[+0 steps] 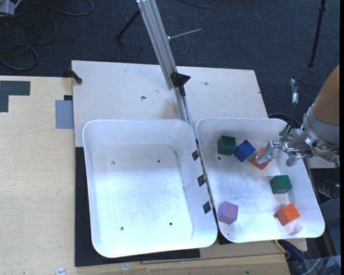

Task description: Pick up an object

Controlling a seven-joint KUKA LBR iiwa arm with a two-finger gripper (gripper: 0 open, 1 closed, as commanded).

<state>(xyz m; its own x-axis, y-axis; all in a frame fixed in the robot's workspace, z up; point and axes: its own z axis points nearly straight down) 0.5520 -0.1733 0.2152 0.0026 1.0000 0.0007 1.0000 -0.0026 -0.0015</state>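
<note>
From the overhead camera view, you have the gripper low in the right bin, in the right middle of the frame, at an orange-red block just right of the blue cube. The fingers appear to straddle that block, but the metal blurs into it, so I cannot tell whether they are released or clenched, and nothing shows the block lifted. Judge the pick as not yet done: closing and raising are left.

For room, the blue cube sits just beside the target on its left, with a dark green cube touching or nearly touching beyond it; a sideways slip could nudge both. The other green cube, the orange cube and the purple cube lie well apart, lower in the frame. The bin's right rim is near the wrist; straight up looks the clearest way out. The left bin offers open floor.
</note>
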